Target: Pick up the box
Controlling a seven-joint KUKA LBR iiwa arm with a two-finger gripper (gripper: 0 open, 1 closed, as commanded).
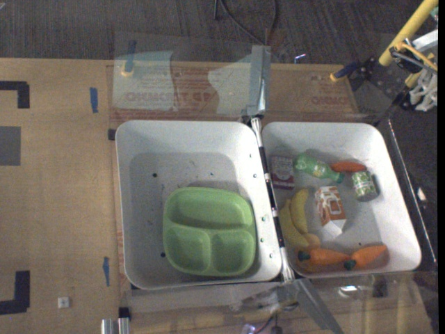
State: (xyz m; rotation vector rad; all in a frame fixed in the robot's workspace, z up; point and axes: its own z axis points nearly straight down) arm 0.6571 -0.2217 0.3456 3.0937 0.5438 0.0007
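Observation:
A small white and orange box (330, 206) lies flat near the middle of the right bin (398, 218). It is a little right of two yellow bananas (297, 220) and apart from them. A second small carton, dark red and white (281, 170), sits against the right bin's left wall near the back. Nothing is touching either of them.
The right bin also holds a green bottle (316, 165), a small carrot (348, 165), a green can (363, 184) and two carrots (327, 257) along the front. A green divided plate (208, 230) lies in the left bin (174, 155). Yellow-handled gear (410, 30) stands at the back right.

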